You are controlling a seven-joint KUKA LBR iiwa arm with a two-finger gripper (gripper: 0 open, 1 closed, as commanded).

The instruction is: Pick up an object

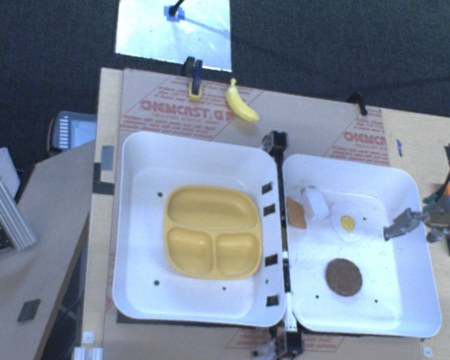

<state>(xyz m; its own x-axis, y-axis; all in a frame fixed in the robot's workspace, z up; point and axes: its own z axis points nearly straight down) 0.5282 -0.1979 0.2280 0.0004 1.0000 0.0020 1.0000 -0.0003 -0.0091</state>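
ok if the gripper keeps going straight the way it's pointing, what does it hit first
Probably the white fried-egg toy with the yellow yolk; the grey two-finger gripper points left toward it, though its height above the white right bin is unclear.

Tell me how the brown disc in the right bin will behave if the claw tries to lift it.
The brown disc lies flat and thin, so it probably offers little edge to pinch. It looks small and likely light. Pushed, it would probably slide, not roll.

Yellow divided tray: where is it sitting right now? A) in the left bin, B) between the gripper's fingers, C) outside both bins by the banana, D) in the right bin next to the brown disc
A: the yellow divided tray lies flat in the left bin, while the gripper is over the right bin.
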